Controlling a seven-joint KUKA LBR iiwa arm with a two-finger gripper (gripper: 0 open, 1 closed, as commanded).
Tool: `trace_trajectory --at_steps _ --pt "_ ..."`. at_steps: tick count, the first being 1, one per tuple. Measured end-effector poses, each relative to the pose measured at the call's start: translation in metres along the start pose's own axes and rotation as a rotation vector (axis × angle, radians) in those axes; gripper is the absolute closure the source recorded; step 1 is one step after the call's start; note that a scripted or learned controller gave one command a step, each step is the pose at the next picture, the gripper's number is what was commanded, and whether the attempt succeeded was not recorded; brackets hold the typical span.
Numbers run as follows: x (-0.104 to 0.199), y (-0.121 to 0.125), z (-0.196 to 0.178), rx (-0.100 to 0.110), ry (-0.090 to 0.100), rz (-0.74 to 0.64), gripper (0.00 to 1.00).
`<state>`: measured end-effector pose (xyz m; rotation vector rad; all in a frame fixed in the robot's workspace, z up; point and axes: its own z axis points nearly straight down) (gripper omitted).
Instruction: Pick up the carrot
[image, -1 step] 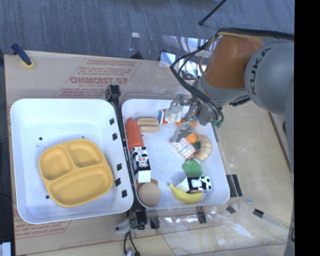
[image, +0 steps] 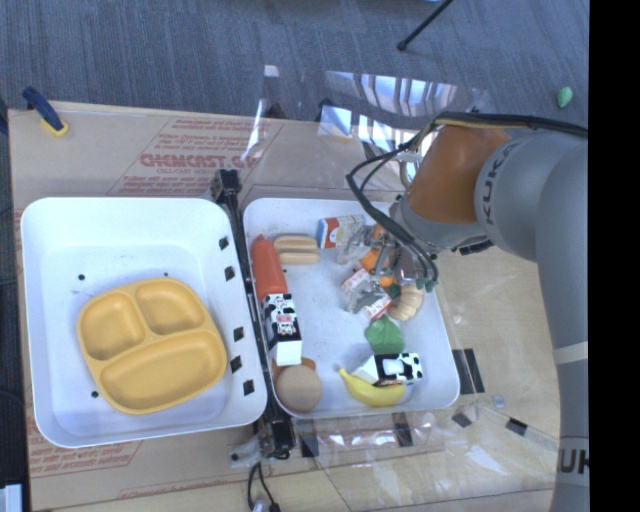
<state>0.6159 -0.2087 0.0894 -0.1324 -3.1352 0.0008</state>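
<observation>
Here the two-finger metal gripper (image: 385, 272) sits low in the right-hand shallow white bin (image: 330, 215), among small clutter at its far right side. An orange bit, apparently the small orange carrot (image: 372, 258), lies touching the gripper's left side; whether it is pinched cannot be told. The yellow three-compartment plate (image: 150, 345) rests in the left-hand white bin (image: 60, 225).
</observation>
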Motion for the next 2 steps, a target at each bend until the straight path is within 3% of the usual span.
trace_trajectory --at_steps 1,2 --pt "-0.004 0.004 -0.014 -0.001 -0.009 -0.01 1.0" --pt "0.022 0.042 -0.064 -0.001 -0.006 0.111 1.0"
